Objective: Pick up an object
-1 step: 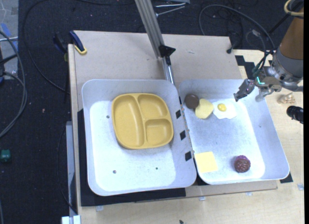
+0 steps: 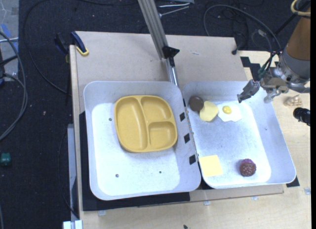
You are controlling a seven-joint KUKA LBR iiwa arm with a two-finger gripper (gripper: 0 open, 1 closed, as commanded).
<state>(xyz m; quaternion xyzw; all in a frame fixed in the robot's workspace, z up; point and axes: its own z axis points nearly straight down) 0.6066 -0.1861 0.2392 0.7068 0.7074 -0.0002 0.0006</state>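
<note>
At the left of the frame, in the left bin, I see a single yellow divided plate lying flat with its three compartments holding nothing; it sits toward the bin's upper middle.

Moving right across the divider, the right bin holds the loose pieces. Near its upper left corner lies a dark brown round piece, touching a pale yellow lump just to its lower right. Just right of that is a toy fried egg, white with a yellow yolk. Along the bin's lower edge sit a flat yellow square at the left and a dark red berry-like ball well to its right.

At the upper right of the frame, the gripper hangs over the bin's upper right rim. I read the jaws as parted and holding nothing, though the far finger is hard to make out.

The nearest candidate, I judge, is the fried egg, lying down and to the left of the jaws in the frame. It is low and flat, so a grasp there could slip; the lump beside it offers more body.
</note>
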